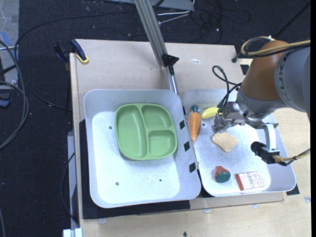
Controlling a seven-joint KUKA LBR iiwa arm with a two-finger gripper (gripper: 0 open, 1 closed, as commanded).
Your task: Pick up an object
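- Right bin point(284, 181) holds a carrot point(194, 124), a yellow piece point(209, 113), a tan sponge-like block point(225, 142), a small red-green item point(222, 174) and a red-white packet point(252, 180).
- Left bin point(98, 181) holds only a green divided plate point(146, 131).
- Gripper point(223, 123) hangs low in the right bin's upper part, arm coming in from the right.
- Grasp state: cannot tell; nothing visibly held.
- Nearest candidate: the tan block, just below the gripper toward the near edge, possibly touching its tip.
- Block's long axis runs roughly left-right with a slight tilt.
- Yellow piece lies just up-left of the gripper; the carrot is further left, long axis running top to bottom, along the bin wall.
- Judgement: a short move down and toward the near edge would put the gripper over the block.
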